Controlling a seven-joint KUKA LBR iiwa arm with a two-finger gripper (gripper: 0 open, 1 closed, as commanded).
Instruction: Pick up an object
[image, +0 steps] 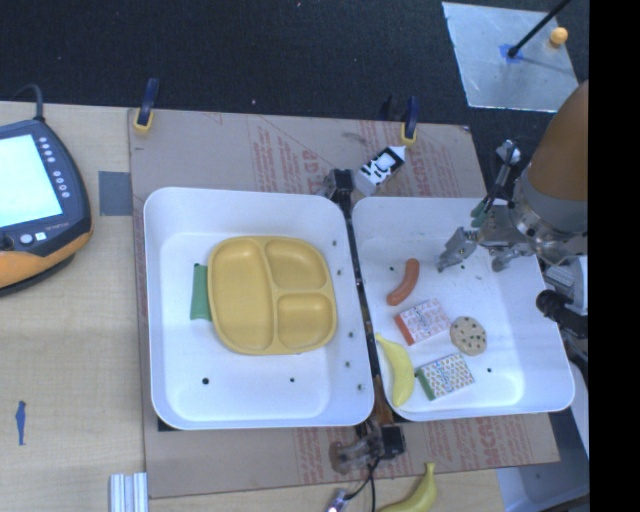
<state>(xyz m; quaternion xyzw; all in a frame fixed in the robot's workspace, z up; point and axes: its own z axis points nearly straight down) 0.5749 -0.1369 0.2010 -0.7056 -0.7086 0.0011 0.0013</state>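
Observation:
The right bin holds a red sausage, a red-and-white packet, a round cookie, a yellow banana and a green-edged packet. My gripper hangs over the bin's upper right part, to the right of the sausage and above the cookie. Its two fingers stand apart, open, with nothing between them. In the left bin a yellow divided plate lies over a green strip.
A teach pendant lies on the bench at the far left. A second banana lies below the bins at the bottom edge. A black-and-white tag and blue clamps sit at the back of the cardboard.

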